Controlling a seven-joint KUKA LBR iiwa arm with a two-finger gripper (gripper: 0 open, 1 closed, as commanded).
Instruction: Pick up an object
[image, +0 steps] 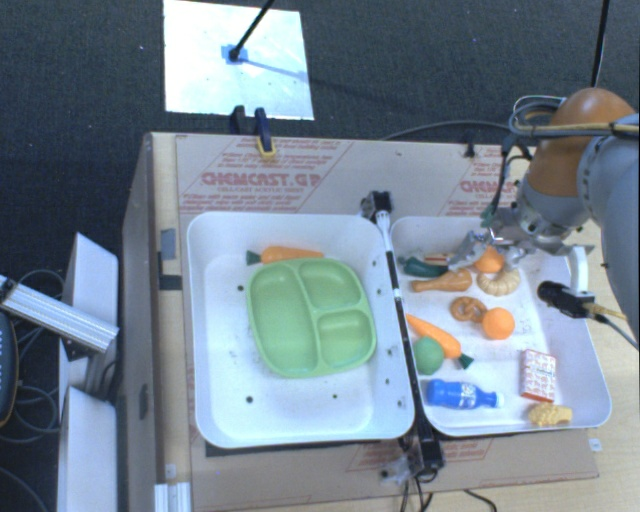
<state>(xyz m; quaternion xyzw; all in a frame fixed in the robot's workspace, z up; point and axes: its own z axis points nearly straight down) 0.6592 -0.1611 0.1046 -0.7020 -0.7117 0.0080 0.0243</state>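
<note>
My gripper (490, 254) hangs low over the back of the right bin (590, 375), and its fingers (466, 251) are spread open. A small orange ball (488, 262) sits between the fingertips, with a gap on each side. Just in front of it lies a beige ring-shaped pastry (500, 284). To its left lie a tan drumstick (445, 283) and a dark green piece (425, 266).
The right bin also holds a brown pretzel (466, 308), an orange (497, 323), a carrot (433, 333), a green lime (428, 354), a blue bottle (460, 394), a red-and-white box (538, 374) and a yellow piece (548, 413). In the left bin (225, 400) are a green divided plate (305, 315) and a carrot (290, 254).
</note>
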